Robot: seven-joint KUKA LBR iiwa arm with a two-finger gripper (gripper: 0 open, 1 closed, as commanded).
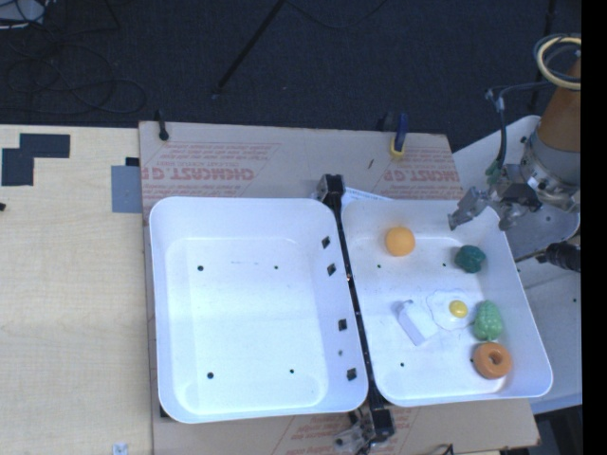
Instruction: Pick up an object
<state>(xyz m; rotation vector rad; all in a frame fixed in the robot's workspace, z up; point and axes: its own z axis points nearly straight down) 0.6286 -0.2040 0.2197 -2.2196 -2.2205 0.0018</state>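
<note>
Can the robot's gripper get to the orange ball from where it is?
Probably yes. The gripper hangs over the right bin's far edge, and the orange ball sits alone nearby with nothing over it.

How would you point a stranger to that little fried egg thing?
Look in the right-hand bin, toward its near right corner. The fried egg lies flat there, between a small white block and a light green lump. It alone is white with a yellow yolk.

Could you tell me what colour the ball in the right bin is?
Orange; the ball shows clearly in the camera view.
</note>
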